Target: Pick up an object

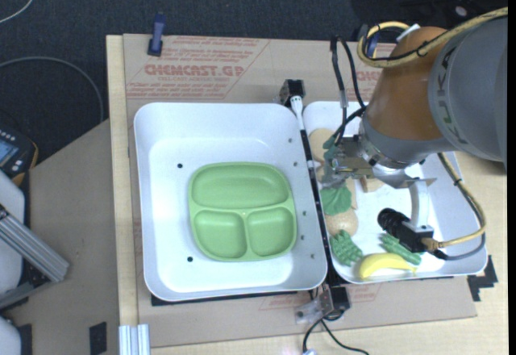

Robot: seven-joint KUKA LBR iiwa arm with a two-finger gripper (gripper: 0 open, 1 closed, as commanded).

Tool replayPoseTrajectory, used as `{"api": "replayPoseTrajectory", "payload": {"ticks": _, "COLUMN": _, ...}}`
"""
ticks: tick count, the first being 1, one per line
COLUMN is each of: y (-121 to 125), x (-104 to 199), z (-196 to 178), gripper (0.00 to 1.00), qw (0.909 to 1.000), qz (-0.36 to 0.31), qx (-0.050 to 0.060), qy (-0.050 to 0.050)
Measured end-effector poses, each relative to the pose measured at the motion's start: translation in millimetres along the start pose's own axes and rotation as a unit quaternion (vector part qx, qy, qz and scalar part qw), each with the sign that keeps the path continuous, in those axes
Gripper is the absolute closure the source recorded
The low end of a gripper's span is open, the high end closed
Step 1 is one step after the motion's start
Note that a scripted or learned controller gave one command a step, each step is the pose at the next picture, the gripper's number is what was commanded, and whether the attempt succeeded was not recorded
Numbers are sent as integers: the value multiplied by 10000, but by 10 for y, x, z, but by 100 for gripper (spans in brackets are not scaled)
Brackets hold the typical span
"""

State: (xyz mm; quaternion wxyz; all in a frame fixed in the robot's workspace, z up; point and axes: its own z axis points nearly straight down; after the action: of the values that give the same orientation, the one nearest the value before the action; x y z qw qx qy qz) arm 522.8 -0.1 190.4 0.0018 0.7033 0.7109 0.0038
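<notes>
1. The arm [419, 95] reaches in from the right and hangs low over the right bin [453, 212], covering much of its upper half.
2. The left bin [153, 184] holds a green divided plate [242, 210] lying flat near its middle. Nothing about the arm's position suggests the plate is the target.
3. The gripper [348, 166] sits over the right bin's left side, close to the wall the two bins share. I cannot tell whether it is released or clenched, and nothing can be seen held in it.
4. The loose things that could be picked all lie in the right bin. A yellow banana [385, 265] lies along the near edge.
5. A green leafy piece [337, 200] lies just below the gripper and is probably what it is going for.
6. A beige round piece [343, 223] touches the leafy piece on its near side.
7. A small green ridged piece [347, 248] lies beside the banana's left end.
8. Judged step: the approach or descent, with no grasp yet confirmed. The next move calls for settling squarely over one item. The pieces are crowded together and the bin wall is close, so a clean closure on one item will be awkward.
</notes>
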Motion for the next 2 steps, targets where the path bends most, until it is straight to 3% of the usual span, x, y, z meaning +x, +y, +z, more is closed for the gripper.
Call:
{"api": "replayPoseTrajectory", "payload": {"ticks": 1, "y": -456, "x": 776, "z": 60, "gripper": 100, "qw": 10000, "qz": 11, "qx": 74, "qy": 6}}
{"api": "replayPoseTrajectory", "payload": {"ticks": 2, "y": 27, "x": 974, "z": -770, "gripper": 100, "qw": 10000, "qz": 30, "qx": -25, "qy": -3}}
